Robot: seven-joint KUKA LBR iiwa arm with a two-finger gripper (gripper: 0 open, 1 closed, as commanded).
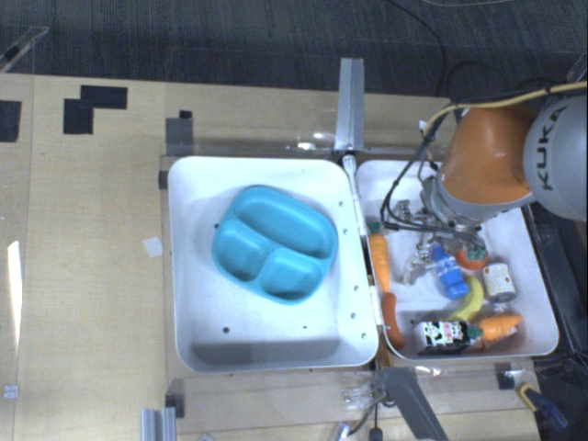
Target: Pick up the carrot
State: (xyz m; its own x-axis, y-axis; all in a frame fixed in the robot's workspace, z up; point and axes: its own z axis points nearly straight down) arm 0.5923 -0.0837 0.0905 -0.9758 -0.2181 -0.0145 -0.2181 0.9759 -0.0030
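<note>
Wooden bench [92, 246] is carrying two shallow white bins side by side, with dark carpet lying behind it. Left bin [193, 338] is holding a blue divided plate [274, 243], sitting well apart from the gripper, toward the camera view's left. Right bin [542, 329] is holding the remaining items. Arm [491, 159], grey with an orange band, is reaching in from the right and hanging over the right bin's middle.

Gripper [424, 263] is pointing down into the right bin. Its fingers are blurring into the clutter beneath, so how far apart they are standing cannot be told, and nothing is visibly sitting between them.

Carrot [378, 261] is lying along the right bin's left wall, just to the left of the gripper and apart from it. A red sausage-shaped item [389, 312] is lying below the carrot. A blue block [453, 280] and a banana [470, 301] are sitting just right of the gripper. A black-and-white carton [443, 334] and an orange item [501, 328] are resting near the bin's front edge.
</note>
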